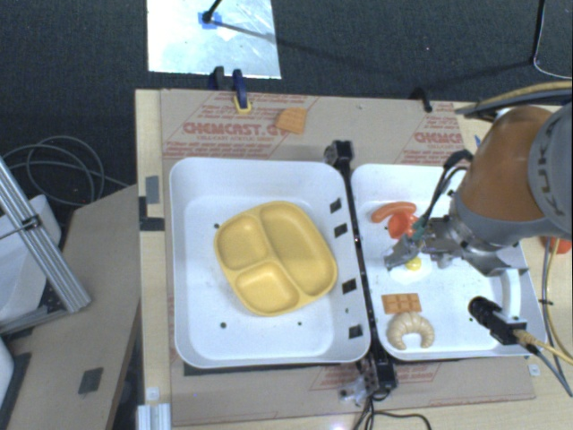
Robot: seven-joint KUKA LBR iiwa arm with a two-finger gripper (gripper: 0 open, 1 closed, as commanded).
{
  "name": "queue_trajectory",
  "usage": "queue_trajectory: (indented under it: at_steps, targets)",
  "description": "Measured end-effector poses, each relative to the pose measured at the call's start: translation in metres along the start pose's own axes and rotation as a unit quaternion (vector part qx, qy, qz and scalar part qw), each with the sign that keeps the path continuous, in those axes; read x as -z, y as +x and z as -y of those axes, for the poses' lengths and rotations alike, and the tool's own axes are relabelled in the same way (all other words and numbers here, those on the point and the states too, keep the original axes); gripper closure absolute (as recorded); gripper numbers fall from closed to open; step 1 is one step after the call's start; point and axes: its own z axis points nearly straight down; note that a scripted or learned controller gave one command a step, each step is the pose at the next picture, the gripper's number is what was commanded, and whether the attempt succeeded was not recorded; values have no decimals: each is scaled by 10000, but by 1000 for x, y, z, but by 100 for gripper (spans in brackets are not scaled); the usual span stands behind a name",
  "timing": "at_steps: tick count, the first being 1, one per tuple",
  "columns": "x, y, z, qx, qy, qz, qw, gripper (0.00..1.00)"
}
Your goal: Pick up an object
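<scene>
The right bin (466, 343) holds several toy foods. A red pepper-like piece (394, 211) lies near the bin's far left, with an orange piece (398, 227) just below it. A white fried egg with a yellow yolk (413, 265) lies under my gripper (399, 258), which is low over the bin's left middle, right at the egg. Nearer the front lie a small brown waffle (402, 304) and a tan croissant (411, 331). My grey and orange arm (510, 182) covers the bin's right side.
The left bin (201, 330) holds a yellow divided plate (274, 256). A black divider (354, 258) runs between the bins. A tan cracker (291, 119) lies on the cardboard behind them, near a blue and yellow clamp (240, 88).
</scene>
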Motion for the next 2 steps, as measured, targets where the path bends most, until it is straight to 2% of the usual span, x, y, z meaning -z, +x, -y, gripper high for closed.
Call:
queue_trajectory:
  at_steps: [1, 2]
  targets:
    - [11, 1, 0, 22, -6, -3, 10000, 100]
    - [138, -113, 24, -45, -55, 40, 10000, 100]
